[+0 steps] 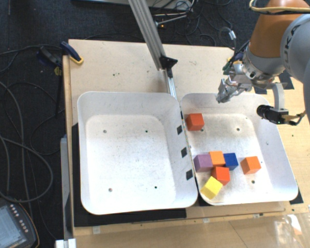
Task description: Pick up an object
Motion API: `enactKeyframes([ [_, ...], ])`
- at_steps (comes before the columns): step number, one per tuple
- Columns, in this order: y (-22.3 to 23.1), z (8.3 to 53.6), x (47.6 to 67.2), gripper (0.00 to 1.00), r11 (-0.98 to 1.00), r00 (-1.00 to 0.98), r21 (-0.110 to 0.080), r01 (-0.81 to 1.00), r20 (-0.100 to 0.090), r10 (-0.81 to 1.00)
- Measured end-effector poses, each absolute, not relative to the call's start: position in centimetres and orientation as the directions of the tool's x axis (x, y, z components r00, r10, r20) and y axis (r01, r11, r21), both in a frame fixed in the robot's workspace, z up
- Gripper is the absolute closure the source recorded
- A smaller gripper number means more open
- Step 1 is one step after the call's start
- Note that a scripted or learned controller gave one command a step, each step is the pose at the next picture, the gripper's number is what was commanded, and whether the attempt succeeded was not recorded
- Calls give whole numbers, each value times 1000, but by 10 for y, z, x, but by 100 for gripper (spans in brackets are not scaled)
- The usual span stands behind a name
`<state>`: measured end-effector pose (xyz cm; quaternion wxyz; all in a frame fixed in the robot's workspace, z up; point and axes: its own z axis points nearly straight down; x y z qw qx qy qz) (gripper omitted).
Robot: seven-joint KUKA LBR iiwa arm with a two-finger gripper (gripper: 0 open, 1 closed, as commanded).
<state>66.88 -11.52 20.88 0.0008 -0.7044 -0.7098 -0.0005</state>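
The lone orange-red cube (195, 121) lies apart in the right white bin (279, 154); it is best approached vertically and centred. The jaws' state cannot be told; the gripper (226, 94) hovers above the far rim.

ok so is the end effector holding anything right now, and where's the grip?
Nothing is held. The end effector hangs above the back edge of the right bin with no block between its fingers; the nearest one, an orange-red block, sits apart on the bin floor.
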Motion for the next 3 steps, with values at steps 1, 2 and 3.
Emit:
enactKeyframes([
  [1,-61,222,674,100,9,-9,3,1000,1,1000],
  [2,-10,221,680,100,8,-8,2,1000,1,1000],
  [3,47,215,670,100,8,-8,-2,1000,2,1000],
])
